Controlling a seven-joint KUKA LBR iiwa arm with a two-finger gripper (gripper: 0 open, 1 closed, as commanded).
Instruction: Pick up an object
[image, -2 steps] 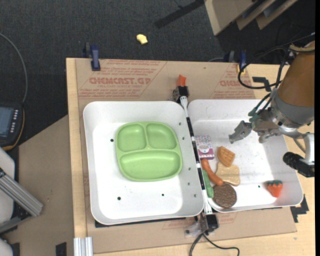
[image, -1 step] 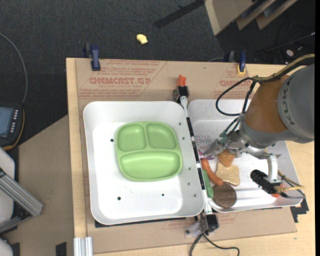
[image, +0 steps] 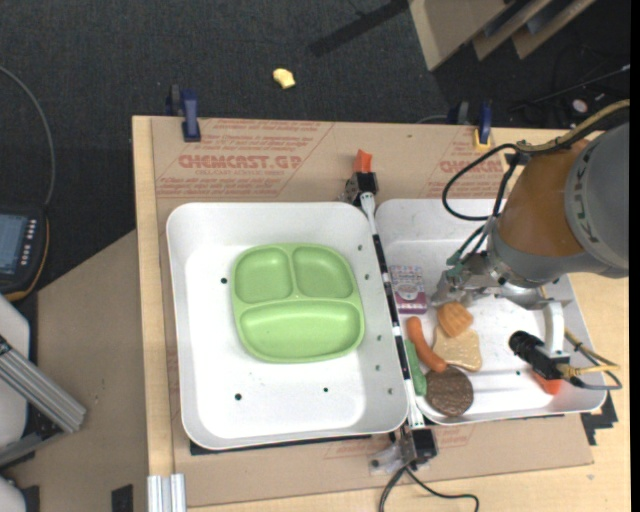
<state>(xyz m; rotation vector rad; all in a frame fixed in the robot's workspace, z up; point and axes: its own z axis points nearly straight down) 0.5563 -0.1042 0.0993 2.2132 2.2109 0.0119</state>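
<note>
Brown disc (image: 450, 392), bench board (image: 250, 140) printed "CHEMCAST"

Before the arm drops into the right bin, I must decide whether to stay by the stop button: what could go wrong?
1. The orange piece, bread slice, carrot and brown disc lie packed together, so the tool may shove neighbours or catch two at once.
2. The carrot lies close along the bin wall; a grab there may strike that wall.
</note>
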